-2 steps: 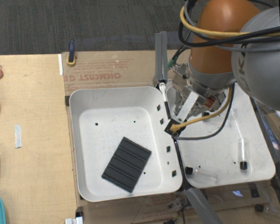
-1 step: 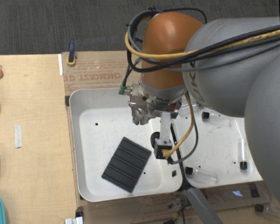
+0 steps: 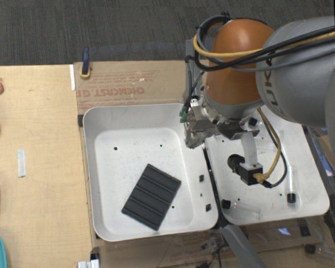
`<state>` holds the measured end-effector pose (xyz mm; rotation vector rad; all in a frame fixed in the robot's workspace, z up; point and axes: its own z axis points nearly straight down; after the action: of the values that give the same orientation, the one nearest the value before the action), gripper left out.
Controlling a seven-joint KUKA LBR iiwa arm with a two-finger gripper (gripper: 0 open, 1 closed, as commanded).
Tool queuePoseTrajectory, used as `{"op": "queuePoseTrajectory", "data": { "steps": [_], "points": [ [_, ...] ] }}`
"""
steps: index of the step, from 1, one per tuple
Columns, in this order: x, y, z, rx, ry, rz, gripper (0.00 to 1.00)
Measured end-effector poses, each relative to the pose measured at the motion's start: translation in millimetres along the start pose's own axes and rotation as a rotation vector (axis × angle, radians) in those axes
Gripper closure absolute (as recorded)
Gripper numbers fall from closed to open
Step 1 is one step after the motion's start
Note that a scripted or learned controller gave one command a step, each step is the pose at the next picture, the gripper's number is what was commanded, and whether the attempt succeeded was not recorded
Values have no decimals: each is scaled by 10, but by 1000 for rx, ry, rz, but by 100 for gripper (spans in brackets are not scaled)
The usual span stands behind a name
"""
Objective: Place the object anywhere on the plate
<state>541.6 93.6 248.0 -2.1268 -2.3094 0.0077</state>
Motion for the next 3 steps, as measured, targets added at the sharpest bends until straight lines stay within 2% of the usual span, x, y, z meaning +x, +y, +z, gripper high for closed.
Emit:
{"op": "queuePoseTrajectory", "data": {
  "steps": [1, 2, 3],
  "points": [
    [378, 1039, -353, -2, -1, 488, 100],
    [916, 605, -1929, -2, -1, 371, 100],
    [1163, 856, -1924, -3, -2, -189, 100]
  ]
}}
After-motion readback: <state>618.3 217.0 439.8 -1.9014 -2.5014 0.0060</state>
